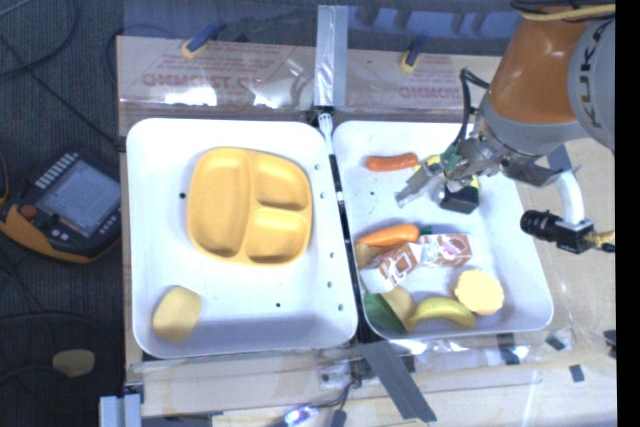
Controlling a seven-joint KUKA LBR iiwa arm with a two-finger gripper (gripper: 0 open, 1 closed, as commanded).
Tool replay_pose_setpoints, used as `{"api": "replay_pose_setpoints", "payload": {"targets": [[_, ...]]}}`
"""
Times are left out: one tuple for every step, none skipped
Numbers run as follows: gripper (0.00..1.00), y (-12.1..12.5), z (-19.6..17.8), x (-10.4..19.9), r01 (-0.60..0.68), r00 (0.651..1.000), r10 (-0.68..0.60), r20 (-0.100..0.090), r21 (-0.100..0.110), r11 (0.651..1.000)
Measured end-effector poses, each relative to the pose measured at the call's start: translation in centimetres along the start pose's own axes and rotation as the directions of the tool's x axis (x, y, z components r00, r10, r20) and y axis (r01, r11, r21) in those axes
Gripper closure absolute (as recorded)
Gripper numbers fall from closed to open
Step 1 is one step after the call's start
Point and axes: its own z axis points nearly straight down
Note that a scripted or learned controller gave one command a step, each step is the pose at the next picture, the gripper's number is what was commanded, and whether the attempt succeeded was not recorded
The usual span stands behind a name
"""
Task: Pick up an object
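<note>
My gripper [437, 192] hangs over the upper middle of the right bin [530, 260], below the orange-banded wrist [545, 65]. Its fingers look spread, one grey finger [412, 188] pointing left and a dark one [461, 200] to the right, with nothing between them. A small orange sausage [392, 162] lies just left of the gripper. Below it sit a carrot [388, 235] and a red and white packet [427, 255]. Along the bin's front are a banana [442, 313], a round yellow piece [480, 293] and a green item [377, 307].
The left bin [150, 215] holds a yellow divided plate [248, 205] and a pale yellow lump [176, 312] at its front left corner. A metal divider [332, 65] runs between the bins. A handheld pendant [70, 203] lies on the floor at left.
</note>
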Motion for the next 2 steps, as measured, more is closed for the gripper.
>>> {"api": "replay_pose_setpoints", "payload": {"targets": [[0.00, -1.1, 8.2, -0.6, 0.021, 1.000, -0.021, -0.002, 0.001, 1.000], [0.00, -1.3, 13.2, -0.3, 0.003, 1.000, -0.003, 0.008, -0.013, 1.000]]}}
